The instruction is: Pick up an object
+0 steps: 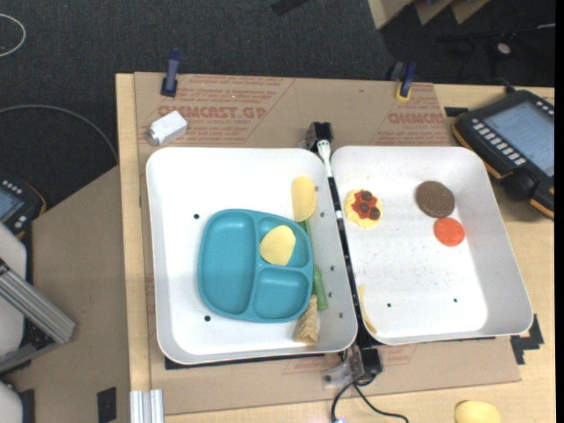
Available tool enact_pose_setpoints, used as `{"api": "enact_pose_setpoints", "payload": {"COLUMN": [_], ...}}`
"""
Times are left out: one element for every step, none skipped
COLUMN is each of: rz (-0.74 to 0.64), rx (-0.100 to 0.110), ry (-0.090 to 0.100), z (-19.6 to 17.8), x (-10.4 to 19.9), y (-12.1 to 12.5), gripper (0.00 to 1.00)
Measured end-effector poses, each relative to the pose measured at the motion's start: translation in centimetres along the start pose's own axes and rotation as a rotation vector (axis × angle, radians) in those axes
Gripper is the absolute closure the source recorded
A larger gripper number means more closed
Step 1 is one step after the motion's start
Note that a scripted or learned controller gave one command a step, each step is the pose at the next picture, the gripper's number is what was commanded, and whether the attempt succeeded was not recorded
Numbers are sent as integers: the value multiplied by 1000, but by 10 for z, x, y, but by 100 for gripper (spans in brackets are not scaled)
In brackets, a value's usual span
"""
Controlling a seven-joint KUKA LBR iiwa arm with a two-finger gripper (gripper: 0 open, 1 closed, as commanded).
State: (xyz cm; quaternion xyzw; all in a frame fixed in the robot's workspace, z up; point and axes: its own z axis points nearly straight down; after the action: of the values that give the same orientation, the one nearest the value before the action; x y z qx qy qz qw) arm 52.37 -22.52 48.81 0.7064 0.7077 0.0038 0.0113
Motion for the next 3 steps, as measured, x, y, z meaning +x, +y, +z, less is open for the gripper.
{"api": "enact_pose_setpoints", "payload": {"rz": [0,-1,-2], "rx": [13,22,23], "ry": [5,11,11], "z": [-1,116,213], "x": [1,3,5], "y": [0,47,112], "gripper": [100,100,100]}}
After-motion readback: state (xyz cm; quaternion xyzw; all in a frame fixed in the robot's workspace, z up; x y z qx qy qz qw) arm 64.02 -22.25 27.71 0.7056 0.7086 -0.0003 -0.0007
